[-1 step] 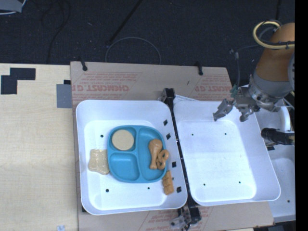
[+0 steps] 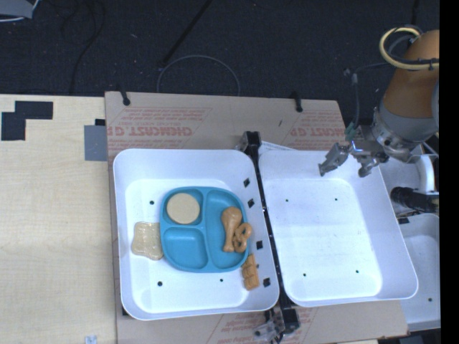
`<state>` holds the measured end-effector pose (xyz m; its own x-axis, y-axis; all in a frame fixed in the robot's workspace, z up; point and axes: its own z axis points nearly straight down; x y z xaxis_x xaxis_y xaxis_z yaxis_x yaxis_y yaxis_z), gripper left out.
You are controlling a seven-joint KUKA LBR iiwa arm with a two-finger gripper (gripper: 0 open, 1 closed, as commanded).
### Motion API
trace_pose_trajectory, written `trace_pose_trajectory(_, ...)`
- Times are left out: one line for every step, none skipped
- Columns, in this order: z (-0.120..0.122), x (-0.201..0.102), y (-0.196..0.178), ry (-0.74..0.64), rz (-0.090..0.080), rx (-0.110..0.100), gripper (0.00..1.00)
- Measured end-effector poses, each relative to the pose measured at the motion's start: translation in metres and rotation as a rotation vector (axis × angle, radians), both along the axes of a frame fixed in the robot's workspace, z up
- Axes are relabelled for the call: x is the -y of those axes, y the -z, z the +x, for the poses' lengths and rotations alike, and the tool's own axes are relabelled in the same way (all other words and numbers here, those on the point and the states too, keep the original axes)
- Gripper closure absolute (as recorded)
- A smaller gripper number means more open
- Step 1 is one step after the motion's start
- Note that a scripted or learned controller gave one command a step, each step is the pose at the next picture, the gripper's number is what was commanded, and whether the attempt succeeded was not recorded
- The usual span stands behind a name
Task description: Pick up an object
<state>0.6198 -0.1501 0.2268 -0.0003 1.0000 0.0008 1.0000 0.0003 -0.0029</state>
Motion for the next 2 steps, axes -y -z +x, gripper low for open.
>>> trace_pose_trajectory(0.001, 0.002, 0.043, 0.000, 0.000, -0.003, 0.00)
trace_pose_trajectory(0.002, -0.006, 0.104, -0.002, 0.001, -0.004, 0.00)
